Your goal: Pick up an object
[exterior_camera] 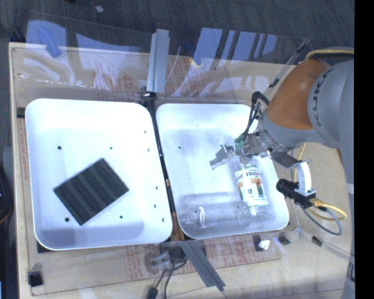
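Camera view shows the gripper (227, 155) low in the right bin (174, 167), just beside the cap end of a small labelled bottle (252, 189) that lies near the bin's right wall; whether it is released or clenched I cannot tell. A clear plastic bottle (215, 213) lies along the front wall, touching or almost touching the labelled one. To do the pick well, I think the gripper should come down centred across the labelled bottle's narrow body, away from the clear one, and lift slowly.
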Tool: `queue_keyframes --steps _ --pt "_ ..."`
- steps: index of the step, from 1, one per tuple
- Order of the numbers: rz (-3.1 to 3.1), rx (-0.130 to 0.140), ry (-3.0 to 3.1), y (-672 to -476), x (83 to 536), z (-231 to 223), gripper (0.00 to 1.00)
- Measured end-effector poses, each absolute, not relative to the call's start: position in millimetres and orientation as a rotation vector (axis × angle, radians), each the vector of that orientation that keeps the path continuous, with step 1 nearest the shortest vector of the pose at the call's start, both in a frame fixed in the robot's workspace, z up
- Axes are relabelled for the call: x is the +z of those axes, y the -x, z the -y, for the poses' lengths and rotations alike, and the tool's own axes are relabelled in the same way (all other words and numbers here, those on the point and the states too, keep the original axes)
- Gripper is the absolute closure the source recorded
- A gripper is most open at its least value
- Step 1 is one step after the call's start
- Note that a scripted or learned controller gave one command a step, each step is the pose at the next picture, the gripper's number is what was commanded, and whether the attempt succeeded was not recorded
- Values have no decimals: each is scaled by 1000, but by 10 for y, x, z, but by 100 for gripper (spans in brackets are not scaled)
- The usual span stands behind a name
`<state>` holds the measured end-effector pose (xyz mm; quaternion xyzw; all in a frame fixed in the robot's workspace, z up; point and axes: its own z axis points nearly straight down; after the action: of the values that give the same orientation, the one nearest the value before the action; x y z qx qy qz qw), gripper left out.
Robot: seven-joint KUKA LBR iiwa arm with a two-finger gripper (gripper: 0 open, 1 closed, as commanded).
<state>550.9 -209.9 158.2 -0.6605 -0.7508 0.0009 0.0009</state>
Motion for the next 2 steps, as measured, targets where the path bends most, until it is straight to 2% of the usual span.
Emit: queue_keyframes --steps 2 --pt "2357 3 2074 -5509 1582 2099 0"
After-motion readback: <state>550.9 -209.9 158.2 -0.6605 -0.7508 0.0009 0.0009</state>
